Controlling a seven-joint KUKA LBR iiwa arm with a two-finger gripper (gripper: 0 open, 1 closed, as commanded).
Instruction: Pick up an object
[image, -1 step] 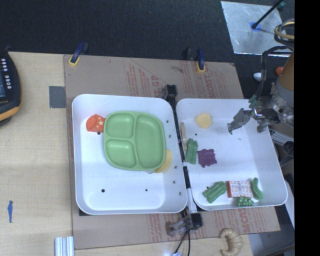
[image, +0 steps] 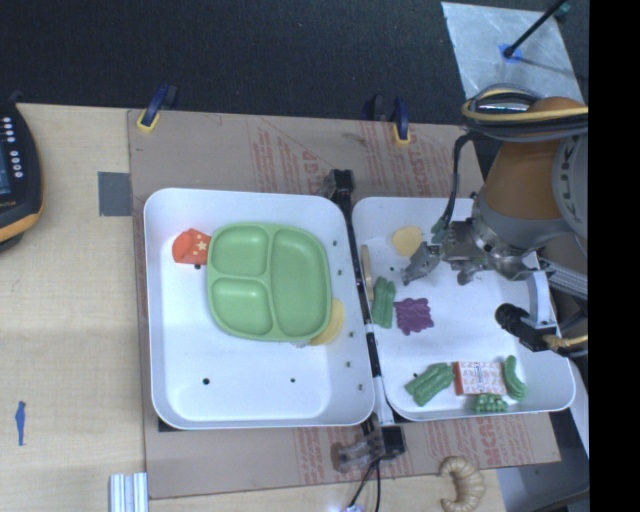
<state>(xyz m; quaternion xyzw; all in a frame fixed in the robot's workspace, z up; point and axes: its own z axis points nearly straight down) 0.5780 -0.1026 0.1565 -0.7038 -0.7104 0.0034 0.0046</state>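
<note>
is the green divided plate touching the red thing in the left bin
Touching. In the camera view the red object meets the upper-left rim of the green divided plate, with no white bin floor between them.

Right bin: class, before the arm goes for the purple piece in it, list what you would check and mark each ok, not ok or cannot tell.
1. Purple piece lies in the right bin: ok.
2. Nothing lies on top of it: ok.
3. Free space around it: not ok, green strip lies just beside it.
4. End effector above the right bin: ok.
5. End effector directly over the purple piece: not ok, it sits further back.
6. End effector carrying nothing: cannot tell.
</note>
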